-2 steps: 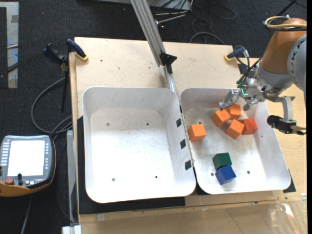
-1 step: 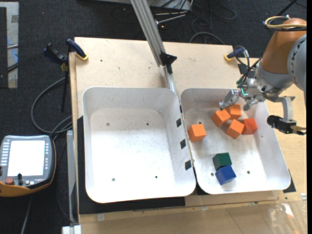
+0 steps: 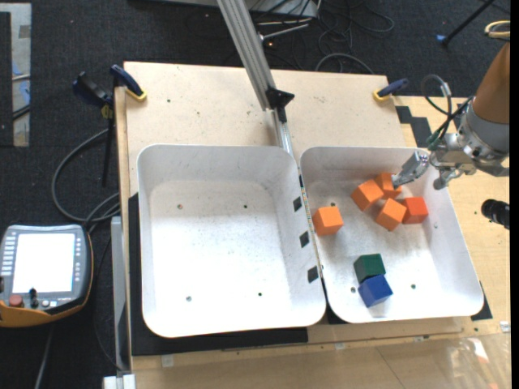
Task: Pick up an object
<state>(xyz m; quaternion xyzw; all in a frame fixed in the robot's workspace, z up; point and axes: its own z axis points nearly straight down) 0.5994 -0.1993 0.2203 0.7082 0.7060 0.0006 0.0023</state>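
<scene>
Bins (image 3: 219,241) white with dark speckles. Four blocks (image 3: 367,194) orange, one (image 3: 370,265) dark green, one (image 3: 375,290) blue. Tabletop (image 3: 211,104) pale beige. Clamps (image 3: 128,83) blue with yellow tips. Floor (image 3: 57,55) black.

A pale wooden bench (image 3: 203,108) bears two white bins (image 3: 219,233) (image 3: 454,258) side by side.

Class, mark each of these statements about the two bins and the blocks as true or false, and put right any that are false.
1. All the blocks lie in the right bin. True.
2. The blue block touches the green block. True.
3. The gripper is above the left bin. False: it is over the right bin, beside the cluster of orange blocks.
4. One orange block lies apart from that cluster. True.
5. There are three blue blocks. False: one.
</scene>
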